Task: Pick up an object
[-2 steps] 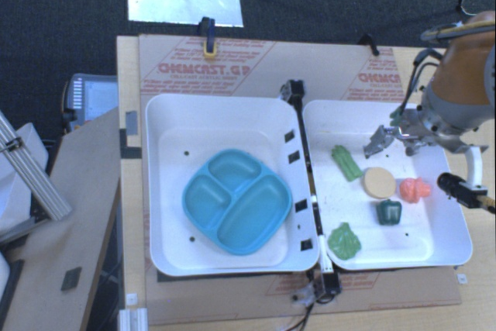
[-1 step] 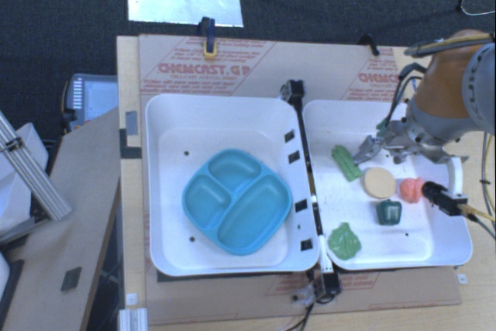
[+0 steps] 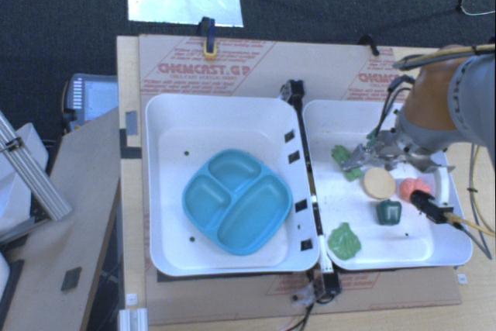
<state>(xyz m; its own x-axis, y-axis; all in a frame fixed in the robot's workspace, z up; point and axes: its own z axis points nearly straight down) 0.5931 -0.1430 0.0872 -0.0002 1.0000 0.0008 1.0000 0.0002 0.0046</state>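
Objects for picking lie in the right white bin (image 3: pixel 446 248): a small green leafy piece (image 3: pixel 341 155) near my pincer (image 3: pixel 358 160), a round tan disc (image 3: pixel 379 184), an orange-pink lump (image 3: pixel 411 187), a dark teal cube (image 3: pixel 388 212) and a light green leafy clump (image 3: pixel 344 241). Whether my pincer is wide or narrow I cannot tell. A blue divided plastic plate (image 3: pixel 236 200) sits in the left white bin (image 3: pixel 167 244).

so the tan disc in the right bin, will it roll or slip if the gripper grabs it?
The tan disc lies flat, so it probably won't roll. It sits low on the bin floor, so fingers may slide over its edge. It looks smooth and rigid, likely light. The pink piece lies close beside it and could get nudged.
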